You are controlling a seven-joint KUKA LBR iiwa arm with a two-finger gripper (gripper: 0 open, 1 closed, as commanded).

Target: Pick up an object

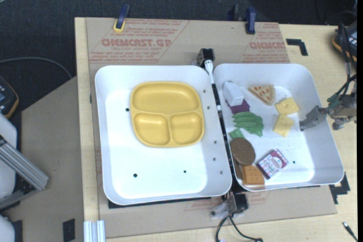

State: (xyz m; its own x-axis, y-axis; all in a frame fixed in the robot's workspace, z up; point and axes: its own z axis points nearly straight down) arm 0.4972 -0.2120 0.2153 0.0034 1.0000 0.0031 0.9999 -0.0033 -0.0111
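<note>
The gripper (313, 118), its opening impossible to tell, sits at the right bin's (323, 164) right wall, the cheese cubes (283, 125) just leftward.

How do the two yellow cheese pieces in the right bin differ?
The upper cheese piece is a deeper yellow and looks slightly larger; the lower cheese piece is paler. The upper one lies nearer the pizza slice, the lower one nearer the gripper. Both are blocky, lie flat, and touch each other.

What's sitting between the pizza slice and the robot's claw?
In the camera view, two yellow cheese blocks lie between the pizza slice and the gripper, in the right bin.
</note>
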